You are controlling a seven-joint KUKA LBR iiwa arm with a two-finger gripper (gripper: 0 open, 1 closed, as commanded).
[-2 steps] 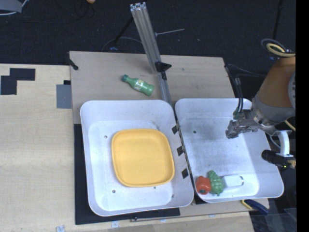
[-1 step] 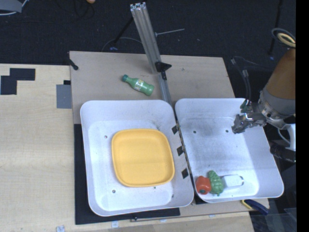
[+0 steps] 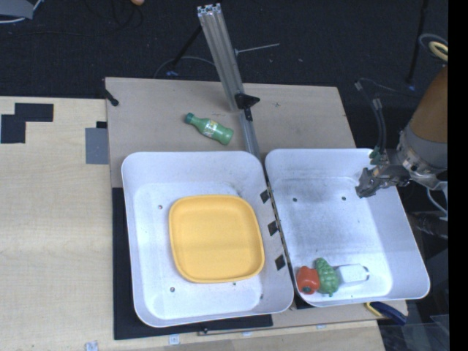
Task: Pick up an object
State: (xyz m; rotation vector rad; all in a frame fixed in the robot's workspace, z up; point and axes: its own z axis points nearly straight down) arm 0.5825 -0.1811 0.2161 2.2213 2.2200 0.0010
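So the grey arm with the orange band (image 3: 430,123) came in from the right edge of the bench, and its dark two-finger gripper (image 3: 367,184) sat over the right-hand shallow white bin (image 3: 344,168), close to that bin's right wall, in the upper half. Whether the claw was spread or pinched together couldn't be made out, it was just a dark blob at that size. Nothing could be seen caught in it.

The stuff to grab was down at the near edge of that same right bin: a small red rounded object (image 3: 308,279) sitting right against a bumpy green object (image 3: 327,277), with a pale white piece (image 3: 352,273) just beside the green one on its right. All three were bunched together near the bin's lower left corner, well apart from the gripper.

The left-hand shallow white bin (image 3: 146,189) had a yellow square plate with rounded corners (image 3: 216,238) lying flat, roughly in the middle of it. The two bins sat side by side, touching along their inner walls.

Outside the bins, a small green bottle with a white label (image 3: 210,129) lay on its side on the tan board (image 3: 307,115) behind the left bin, towards the back edge. A slanted grey metal rail (image 3: 225,61) ran from the back down towards the gap between the bins.
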